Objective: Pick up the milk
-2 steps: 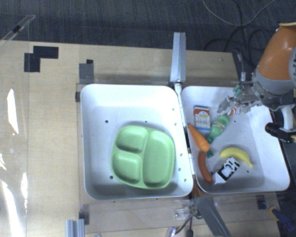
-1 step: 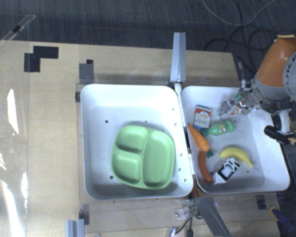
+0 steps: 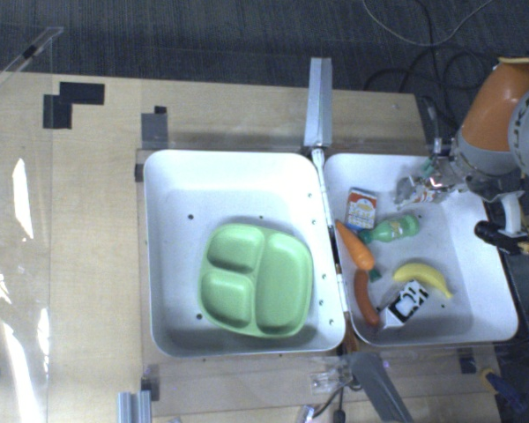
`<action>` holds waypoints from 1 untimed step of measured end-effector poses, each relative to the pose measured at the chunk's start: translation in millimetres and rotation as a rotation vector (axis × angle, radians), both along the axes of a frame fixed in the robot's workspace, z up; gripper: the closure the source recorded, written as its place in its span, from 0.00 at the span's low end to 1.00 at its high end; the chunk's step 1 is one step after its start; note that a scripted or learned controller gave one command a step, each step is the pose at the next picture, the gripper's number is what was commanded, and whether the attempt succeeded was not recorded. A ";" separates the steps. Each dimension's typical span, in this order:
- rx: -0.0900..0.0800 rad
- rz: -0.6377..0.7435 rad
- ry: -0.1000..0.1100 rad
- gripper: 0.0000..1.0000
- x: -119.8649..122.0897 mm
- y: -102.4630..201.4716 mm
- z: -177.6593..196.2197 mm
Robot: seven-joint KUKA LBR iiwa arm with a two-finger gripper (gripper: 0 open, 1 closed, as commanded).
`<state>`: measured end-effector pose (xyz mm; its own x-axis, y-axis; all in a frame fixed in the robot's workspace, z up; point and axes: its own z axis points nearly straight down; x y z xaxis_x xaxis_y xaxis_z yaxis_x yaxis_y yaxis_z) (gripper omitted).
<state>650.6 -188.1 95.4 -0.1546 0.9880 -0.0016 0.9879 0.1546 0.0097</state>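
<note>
We see the milk (image 3: pixel 361 208), a small carton with a red and white face, lying in the right bin (image 3: pixel 485 263) near its upper left part, close to the divider between the 2 bins. Nothing is touching the carton from above. Just beside it on the right lies a green bottle (image 3: pixel 391 230) on its side, its neck pointing toward the carton's lower edge. Below the carton, an orange carrot (image 3: pixel 356 247) runs at a slant along the bin's left wall, and under it a reddish-brown sausage (image 3: pixel 364 299) continues toward the lower left corner. A yellow banana (image 3: pixel 423 278) curves in the middle of the bin, and a black and white box (image 3: pixel 404 305) sits just beside it, below and to the left.

The gripper (image 3: pixel 425 183) hangs over the upper right part of the same bin, to the right of the milk and apart from it. We cannot tell whether its fingers are apart or together, as they appear small and blurred. The grey arm (image 3: pixel 502 113) with its orange band reaches in from the right.

The left bin (image 3: pixel 167 192) carries a green divided plate (image 3: pixel 257 278) with 3 compartments. Both bins rest on a pale wooden surface (image 3: pixel 62 254).
</note>
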 end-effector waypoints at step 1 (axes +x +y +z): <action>0.000 0.083 0.006 1.00 20.2 71.8 117.9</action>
